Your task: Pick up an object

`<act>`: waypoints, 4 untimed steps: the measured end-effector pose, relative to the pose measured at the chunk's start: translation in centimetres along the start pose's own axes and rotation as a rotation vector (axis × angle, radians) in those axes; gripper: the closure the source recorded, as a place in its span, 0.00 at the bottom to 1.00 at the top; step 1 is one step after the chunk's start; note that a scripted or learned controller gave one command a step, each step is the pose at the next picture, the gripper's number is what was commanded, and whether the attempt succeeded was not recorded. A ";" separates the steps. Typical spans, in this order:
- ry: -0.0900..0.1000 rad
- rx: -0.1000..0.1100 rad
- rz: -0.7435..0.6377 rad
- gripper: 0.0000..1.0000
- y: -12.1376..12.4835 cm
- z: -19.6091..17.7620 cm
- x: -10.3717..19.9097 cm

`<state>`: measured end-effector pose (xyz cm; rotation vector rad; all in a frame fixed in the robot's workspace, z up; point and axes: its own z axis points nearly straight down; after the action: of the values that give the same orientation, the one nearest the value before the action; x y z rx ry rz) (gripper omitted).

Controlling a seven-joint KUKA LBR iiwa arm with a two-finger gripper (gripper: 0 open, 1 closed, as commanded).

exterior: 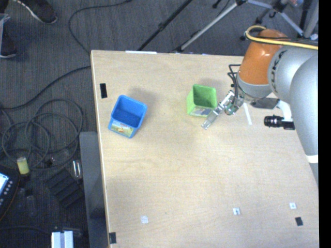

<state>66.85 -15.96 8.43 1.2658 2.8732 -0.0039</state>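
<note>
The gripper (214, 115) reaches in from the right and sits low just beside the green cube-shaped box (201, 101), at its lower right corner; whether it is parted or closed cannot be told, and nothing is seen held in it. A blue box (127, 116) lies well apart to the left on the pale worktop (196, 190), tilted on its side.

Robotics lab: cables (46, 123), tripod legs (227, 6), plywood bench (196, 180).
</note>
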 end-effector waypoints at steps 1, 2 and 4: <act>-0.001 0.000 -0.004 0.00 1.1 0.0 1.6; 0.000 0.000 -0.001 0.00 0.8 0.0 1.4; 0.000 -0.001 -0.055 0.00 0.3 -0.7 1.4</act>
<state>66.18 -14.72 9.08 1.1856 2.9072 -0.0016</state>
